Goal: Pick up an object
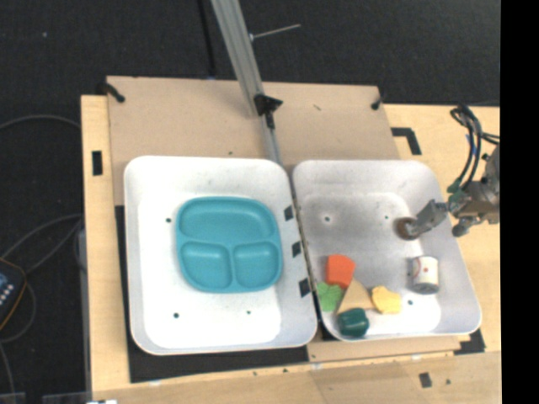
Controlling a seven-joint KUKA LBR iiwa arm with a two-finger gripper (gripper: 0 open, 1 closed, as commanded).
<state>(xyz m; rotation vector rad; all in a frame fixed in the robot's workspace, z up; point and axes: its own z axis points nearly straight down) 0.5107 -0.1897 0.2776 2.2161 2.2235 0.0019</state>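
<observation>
The right bin point(370, 183) holds several small objects along its front: an orange block point(339, 269), a green piece point(328, 295), a tan wedge point(357, 295), a yellow piece point(386, 299) and a dark teal piece point(354, 321). A white cylinder with a red mark point(424, 273) lies near the right wall. A small brown round object point(406, 226) sits mid-right. My gripper point(445, 220) hangs over the bin's right edge, open, with nothing between its fingers. Its left finger point(430, 214) ends just right of the brown object.
The left bin point(152, 192) bears a teal divided plate point(227, 243). A slanted metal pole point(240, 45) runs from the top down to the gap between the bins. Cables point(467, 133) trail at the right edge.
</observation>
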